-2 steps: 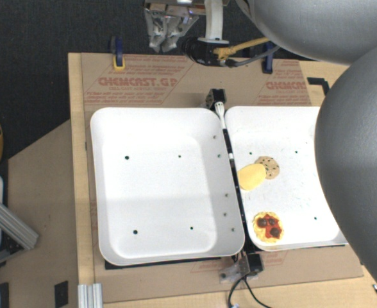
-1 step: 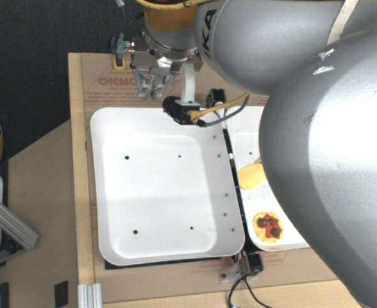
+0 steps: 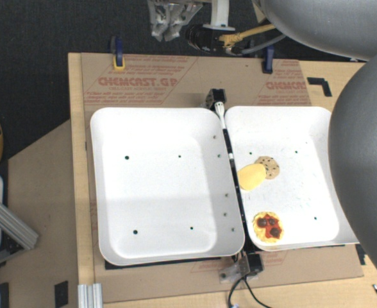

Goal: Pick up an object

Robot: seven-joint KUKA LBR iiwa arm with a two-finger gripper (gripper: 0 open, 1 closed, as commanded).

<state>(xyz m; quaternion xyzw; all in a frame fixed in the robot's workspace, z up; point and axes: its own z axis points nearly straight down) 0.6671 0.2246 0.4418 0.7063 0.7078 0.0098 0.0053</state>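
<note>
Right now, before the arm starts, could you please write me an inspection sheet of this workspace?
Surface: two white bins side by side, left bin and right bin, on a cardboard sheet.
Job's things: in the right bin, a yellow lemon-like piece touching a chocolate-chip cookie; a small pizza-like toy near the front rim.
Clutter: nothing seen in the bins.
Grippers: gripper above the bench's far edge, holding nothing seen.
Cables: black cable at the front edge.
Surroundings: blue clamps on the cardboard; dark floor.
</note>
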